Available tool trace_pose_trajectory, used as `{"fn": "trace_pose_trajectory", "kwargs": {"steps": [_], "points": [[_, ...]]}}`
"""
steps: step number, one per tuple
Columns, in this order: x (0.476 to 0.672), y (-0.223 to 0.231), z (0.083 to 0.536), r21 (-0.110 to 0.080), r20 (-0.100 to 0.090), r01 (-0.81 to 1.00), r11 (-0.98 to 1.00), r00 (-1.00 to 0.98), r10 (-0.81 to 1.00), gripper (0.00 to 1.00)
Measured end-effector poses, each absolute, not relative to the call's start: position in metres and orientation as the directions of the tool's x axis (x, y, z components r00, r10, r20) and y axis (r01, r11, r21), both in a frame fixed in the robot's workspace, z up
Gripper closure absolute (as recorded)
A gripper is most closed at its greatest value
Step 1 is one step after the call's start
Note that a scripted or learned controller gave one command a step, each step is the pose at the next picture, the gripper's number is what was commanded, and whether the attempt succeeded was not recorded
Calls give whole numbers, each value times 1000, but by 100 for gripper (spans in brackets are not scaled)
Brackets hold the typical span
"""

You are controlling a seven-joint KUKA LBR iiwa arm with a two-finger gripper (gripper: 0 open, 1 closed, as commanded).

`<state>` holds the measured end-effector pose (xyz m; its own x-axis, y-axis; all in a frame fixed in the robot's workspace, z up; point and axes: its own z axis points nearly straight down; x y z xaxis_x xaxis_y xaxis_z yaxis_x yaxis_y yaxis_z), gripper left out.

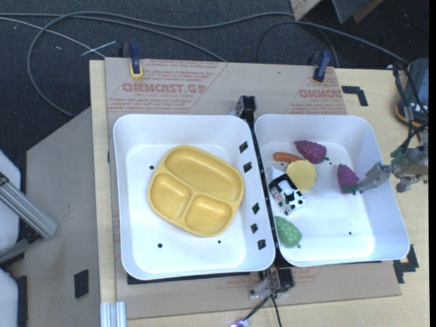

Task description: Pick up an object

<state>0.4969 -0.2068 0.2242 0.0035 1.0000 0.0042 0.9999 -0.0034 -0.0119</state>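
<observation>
Just inside the right edge of the right shallow white bin (pixel 381 230), the grey metal hand (pixel 373 178) reaches in low from the right, its tip close beside a purple plastic grape bunch (pixel 347 176); whether it is released or clenched cannot be told, and nothing is visibly held. Two such purple grape bunches lie in this bin, the second (pixel 310 150) nearer the far wall. Beside that second bunch sit one orange carrot-shaped toy (pixel 287 157) and one round yellow toy fruit (pixel 302 175), touching or nearly so. One small black-and-white cow figure (pixel 287 193) lies just below the yellow fruit, and one green leafy toy vegetable (pixel 287 232) rests near the bin's front left corner. Across the black divider, the left white bin (pixel 133 244) holds one yellow three-compartment plastic plate (pixel 196 190). Both bins rest on a pale wooden counter (pixel 102 203), fixed at the far edge by two blue clamps (pixel 135 58).
</observation>
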Motion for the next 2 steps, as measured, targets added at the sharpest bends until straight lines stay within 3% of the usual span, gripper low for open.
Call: {"fn": "trace_pose_trajectory", "kwargs": {"steps": [1, 2], "points": [[500, -206, 230, -1, 1, 1000, 0, 0, 1000, 0], [489, -204, 176, -7, 4, 1000, -1, 1, 1000, 0]]}}
